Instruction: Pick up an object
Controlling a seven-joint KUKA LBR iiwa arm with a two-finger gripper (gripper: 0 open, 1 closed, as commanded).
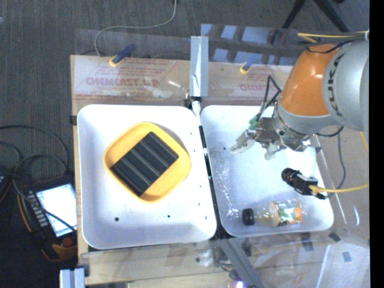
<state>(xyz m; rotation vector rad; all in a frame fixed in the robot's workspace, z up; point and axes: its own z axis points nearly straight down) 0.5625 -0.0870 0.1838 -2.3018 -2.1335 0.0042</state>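
The grey arm (327, 89) with its orange band reached over the right bin's (240, 179) back edge. The left bin (90, 161) carried a yellow dish with a black ribbed insert (147, 161) at its centre. A small bottle with a black cap (273, 214) lay on its side along the right bin's front edge. The gripper (257, 141) hung over the right bin's back half, fingers spread apart, nothing between them.

The arm (336, 83) (grey, orange-banded) is cut off by the right edge.
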